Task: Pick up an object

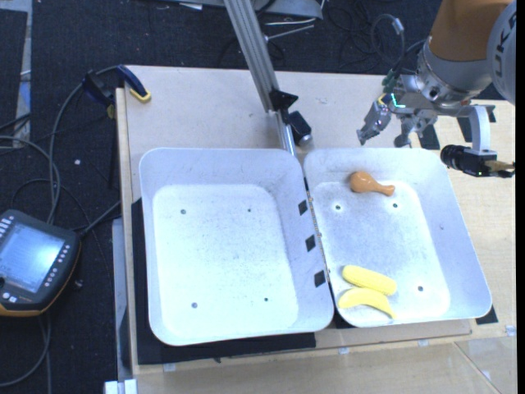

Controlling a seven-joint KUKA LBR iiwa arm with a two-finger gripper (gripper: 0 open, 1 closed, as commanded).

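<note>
**Hovering high, fingers spread over the bench's far edge**

Hanging above the bare bench just past the far rim of the right bin, the gripper (390,131) shows its two fingers (371,126) parted, with nothing between them. One finger angles down toward the left, the other sits a little to its right, and a small green light glows on the wrist body just above them. Up from there, the grey wrist widens into the arm (467,31) with its orange band, coming in from the upper right. A black fitting sticks out to the right of the wrist.

Now down into the right bin (459,245): an orange drumstick-shaped toy (369,184) lies near the far wall, below the gripper and well clear of it, fat end left, thin end pointing right. Near the bin's front edge, two yellow banana-like pieces (367,290) lie side by side, touching or nearly so.

The left bin (164,179) sits alongside, its rim meeting the right bin's down the middle. Off the bench to the left, a handheld pendant (33,259) rests on the dark floor
</note>
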